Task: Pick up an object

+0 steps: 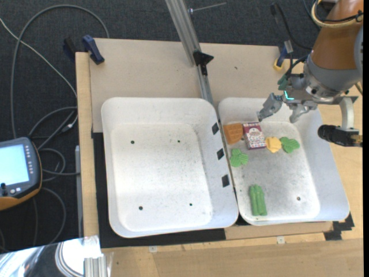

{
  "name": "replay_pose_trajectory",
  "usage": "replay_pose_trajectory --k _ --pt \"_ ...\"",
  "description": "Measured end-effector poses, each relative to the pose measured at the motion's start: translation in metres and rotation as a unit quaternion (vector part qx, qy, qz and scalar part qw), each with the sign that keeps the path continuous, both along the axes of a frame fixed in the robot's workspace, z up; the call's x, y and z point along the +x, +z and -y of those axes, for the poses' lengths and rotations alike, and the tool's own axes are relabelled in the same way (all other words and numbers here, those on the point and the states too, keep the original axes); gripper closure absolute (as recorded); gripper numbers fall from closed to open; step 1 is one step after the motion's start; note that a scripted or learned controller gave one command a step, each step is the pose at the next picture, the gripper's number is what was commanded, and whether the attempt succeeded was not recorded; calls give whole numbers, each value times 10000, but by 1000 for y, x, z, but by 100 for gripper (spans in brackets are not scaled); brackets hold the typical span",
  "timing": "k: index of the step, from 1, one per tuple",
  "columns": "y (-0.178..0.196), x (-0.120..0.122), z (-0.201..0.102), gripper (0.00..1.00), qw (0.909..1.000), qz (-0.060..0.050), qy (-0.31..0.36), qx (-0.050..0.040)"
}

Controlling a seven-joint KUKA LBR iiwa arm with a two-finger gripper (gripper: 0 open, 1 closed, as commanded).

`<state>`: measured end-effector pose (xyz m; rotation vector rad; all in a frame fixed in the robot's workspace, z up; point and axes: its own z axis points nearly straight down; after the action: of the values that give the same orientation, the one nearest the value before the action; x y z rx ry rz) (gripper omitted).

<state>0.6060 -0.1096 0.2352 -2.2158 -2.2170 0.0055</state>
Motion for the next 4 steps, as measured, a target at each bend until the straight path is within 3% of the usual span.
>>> replay_pose_trajectory --k 1,4 --pt "3 1 0 0 10000 27 3 -5" --pt "-145 6 4 0 10000 2 -3 -3"
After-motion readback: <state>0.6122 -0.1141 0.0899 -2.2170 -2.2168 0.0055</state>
